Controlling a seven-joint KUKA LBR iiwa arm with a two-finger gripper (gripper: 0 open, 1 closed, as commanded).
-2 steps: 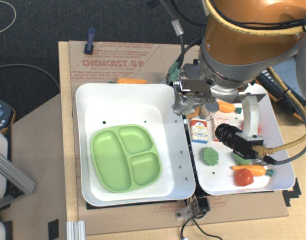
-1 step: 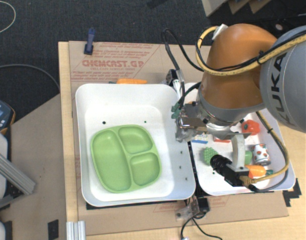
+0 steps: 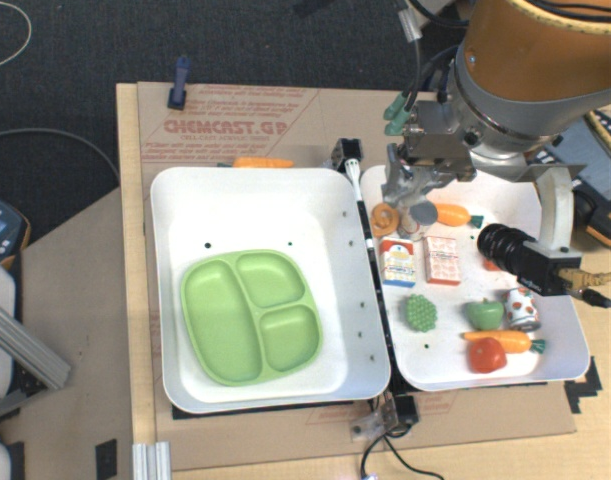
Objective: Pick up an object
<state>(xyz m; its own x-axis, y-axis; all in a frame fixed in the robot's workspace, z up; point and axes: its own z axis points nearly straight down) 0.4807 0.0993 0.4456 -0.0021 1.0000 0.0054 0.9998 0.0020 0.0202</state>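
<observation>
Green tray point(image 3: 250, 315) alone in left bin point(image 3: 175, 203); tool point(image 3: 403, 211), finger state unclear, over crowded right bin point(image 3: 565, 363).

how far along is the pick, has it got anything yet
Nothing looks picked yet. The gripper is low over the right bin's far-left corner, beside a small orange round piece; no object visibly sits between its fingers. Left to do: grasp and lift. The green divided tray lies in the left bin.

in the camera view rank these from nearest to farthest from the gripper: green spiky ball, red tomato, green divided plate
Measured from the gripper, at the top of the right bin:
1. green spiky ball, below the gripper, right bin.
2. red tomato, near the right bin's lower corner.
3. green divided plate, across the divider in the left bin.
</observation>
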